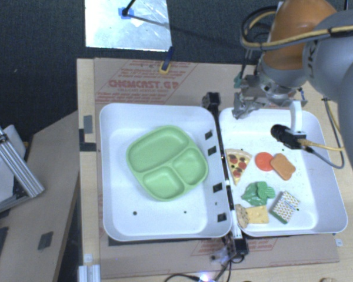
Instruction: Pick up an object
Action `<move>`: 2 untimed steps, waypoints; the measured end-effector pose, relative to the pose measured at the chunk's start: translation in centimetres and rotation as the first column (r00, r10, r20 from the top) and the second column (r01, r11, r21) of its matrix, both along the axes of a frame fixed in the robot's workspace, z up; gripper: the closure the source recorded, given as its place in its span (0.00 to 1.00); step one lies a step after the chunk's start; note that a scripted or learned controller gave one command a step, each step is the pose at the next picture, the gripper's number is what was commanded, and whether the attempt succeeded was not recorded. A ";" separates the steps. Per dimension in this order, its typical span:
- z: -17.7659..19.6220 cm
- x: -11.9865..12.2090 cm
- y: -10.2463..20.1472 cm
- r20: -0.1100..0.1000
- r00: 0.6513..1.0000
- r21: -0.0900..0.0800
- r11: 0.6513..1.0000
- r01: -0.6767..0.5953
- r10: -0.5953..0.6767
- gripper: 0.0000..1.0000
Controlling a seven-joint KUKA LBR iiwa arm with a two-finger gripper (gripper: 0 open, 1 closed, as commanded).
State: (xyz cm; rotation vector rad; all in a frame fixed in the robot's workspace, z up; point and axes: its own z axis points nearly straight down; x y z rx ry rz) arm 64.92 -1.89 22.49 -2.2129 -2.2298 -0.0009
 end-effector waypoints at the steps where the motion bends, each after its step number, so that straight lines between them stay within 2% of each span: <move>1: 0.3 -0.8 5.6 0.000 1.000 0.001 1.000 -0.002 0.002 1.00; 2: -0.7 -0.8 4.6 0.001 1.000 -0.001 1.000 0.007 -0.007 1.00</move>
